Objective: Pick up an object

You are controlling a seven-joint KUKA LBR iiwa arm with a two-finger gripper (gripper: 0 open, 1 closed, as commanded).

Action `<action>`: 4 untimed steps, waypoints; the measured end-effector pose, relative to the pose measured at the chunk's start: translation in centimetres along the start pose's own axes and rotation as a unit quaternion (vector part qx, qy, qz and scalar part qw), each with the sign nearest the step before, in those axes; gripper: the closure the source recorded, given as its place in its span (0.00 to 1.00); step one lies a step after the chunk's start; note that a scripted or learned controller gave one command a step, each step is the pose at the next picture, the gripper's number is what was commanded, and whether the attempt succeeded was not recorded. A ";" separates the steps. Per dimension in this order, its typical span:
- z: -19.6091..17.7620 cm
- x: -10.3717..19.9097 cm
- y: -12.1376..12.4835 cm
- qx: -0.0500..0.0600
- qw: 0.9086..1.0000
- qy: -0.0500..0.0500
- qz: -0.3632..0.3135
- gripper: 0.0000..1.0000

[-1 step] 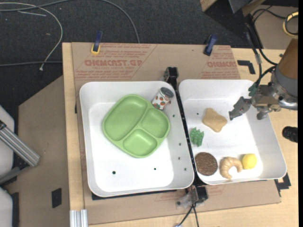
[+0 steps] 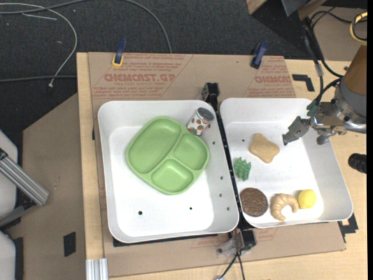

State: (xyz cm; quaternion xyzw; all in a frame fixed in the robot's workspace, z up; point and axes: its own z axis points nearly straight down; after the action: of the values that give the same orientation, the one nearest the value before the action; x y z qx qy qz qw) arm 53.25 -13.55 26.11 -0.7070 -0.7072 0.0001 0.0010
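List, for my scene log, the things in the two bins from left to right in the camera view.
Green divided plate → small can → green leafy toy → brown round patty → tan bread piece → croissant → yellow lemon.

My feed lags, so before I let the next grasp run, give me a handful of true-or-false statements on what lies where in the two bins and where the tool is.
1. The green divided plate lies in the left bin. True.
2. The small can stands in the right bin. False: it leans at the back right corner of the left bin, beside the plate.
3. The tool is over the right bin, near its back. True.
4. The tool holds the tan bread piece. False: the bread lies on the bin floor, apart from the tool.
5. The croissant lies between the brown round patty and the yellow lemon. True.
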 end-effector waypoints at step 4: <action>14.2 0.6 0.6 -0.001 1.000 0.000 0.000 1.00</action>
State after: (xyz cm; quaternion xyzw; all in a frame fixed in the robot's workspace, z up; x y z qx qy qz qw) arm 53.82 -12.90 11.88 -0.7074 -0.7068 -0.0006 0.0004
